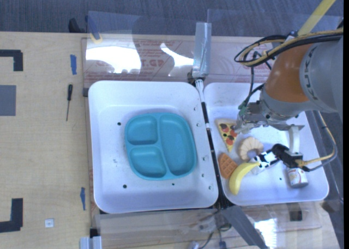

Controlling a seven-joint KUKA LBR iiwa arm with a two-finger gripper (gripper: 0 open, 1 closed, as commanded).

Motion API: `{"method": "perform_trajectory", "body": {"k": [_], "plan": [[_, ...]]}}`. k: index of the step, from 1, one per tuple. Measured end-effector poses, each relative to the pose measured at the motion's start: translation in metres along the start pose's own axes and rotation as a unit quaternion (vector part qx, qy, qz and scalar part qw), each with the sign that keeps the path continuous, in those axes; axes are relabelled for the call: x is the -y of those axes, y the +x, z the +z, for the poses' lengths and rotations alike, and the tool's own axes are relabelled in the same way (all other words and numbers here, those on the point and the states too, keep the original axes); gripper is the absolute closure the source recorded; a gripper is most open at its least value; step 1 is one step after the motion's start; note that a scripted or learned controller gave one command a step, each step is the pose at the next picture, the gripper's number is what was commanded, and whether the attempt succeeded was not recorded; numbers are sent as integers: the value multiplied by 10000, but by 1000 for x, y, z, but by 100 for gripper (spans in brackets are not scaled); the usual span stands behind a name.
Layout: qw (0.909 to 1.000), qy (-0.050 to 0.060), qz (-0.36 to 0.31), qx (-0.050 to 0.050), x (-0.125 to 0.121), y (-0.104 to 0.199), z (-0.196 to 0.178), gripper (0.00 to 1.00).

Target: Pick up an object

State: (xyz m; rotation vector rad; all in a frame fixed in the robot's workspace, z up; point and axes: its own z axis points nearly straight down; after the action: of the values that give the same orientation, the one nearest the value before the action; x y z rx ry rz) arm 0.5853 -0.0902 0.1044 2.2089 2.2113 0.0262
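Here the arm reaches in from the right over the right bin, where the candidate objects lie clustered against the bin's left wall: a pizza slice, a croissant-like pastry, a waffle piece, a banana, a small black-and-white toy and a small silvery cylinder. The left bin holds a blue divided plate. The end effector hangs low over the gap between the pizza slice and the pastry, seemingly near both; whether it touches either cannot be told. Its opening is hidden by the wrist body above it, and nothing can be seen between its tips, so no grasp is evident. To do the pick well, judged from this layout, one item should be singled out, the descent centred squarely on it, and the closure made clear of its neighbours; the pastry and banana offer the bulkiest purchase, whereas the flat pizza slice would likely slip.
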Motion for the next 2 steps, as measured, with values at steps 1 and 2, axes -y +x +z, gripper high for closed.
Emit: {"method": "perform_trajectory", "body": {"k": [1,2], "plan": [[10000,16,1,-1,1,0,2,0],[10000,13,-10,-10,10,2,10,0]]}}
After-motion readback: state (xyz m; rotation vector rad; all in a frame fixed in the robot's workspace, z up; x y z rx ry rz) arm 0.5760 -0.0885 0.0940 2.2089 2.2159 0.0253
